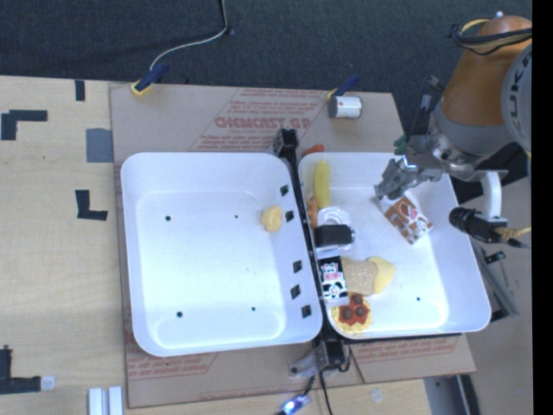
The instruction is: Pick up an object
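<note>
While the arm leans in over the right bin, its gripper hangs low; its grasp is unclear. A red-and-white packet lies just below it.

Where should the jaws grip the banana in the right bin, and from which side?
Grip the banana across its narrow middle, coming straight down from above. It lies flat and lengthwise beside the bin divider, so the jaws should probably close across its width.

Below the metal gripper, the white bins look smooth glossy plastic on matt brown cardboard.
</note>
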You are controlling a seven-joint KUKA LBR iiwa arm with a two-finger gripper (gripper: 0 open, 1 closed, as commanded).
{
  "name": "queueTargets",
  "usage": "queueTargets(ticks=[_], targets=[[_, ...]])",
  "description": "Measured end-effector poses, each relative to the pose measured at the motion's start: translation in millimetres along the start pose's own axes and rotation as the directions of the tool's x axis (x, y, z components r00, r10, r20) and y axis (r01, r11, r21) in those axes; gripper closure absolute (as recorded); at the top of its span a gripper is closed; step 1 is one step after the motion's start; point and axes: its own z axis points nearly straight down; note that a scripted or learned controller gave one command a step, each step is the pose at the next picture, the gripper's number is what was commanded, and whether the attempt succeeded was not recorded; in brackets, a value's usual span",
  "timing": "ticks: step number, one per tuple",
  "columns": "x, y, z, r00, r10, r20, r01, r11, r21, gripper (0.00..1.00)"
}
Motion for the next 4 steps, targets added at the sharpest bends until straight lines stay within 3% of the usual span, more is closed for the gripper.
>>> queueTargets(ticks=[1, 2, 4], targets=[[36.5, 64.5, -166.9, 1.0, -0.007, 0.004, 0.007, 1.0, -0.026, 1.0], [139.9, 74.6, -230.1, 1.0, -0.01, 0.0, 0.01, 1.0, -0.013, 1.0], [309.9, 73.0, -211.9, 1.0, -0.009, -0.001, 0.009, 1.0, -0.004, 1.0]])
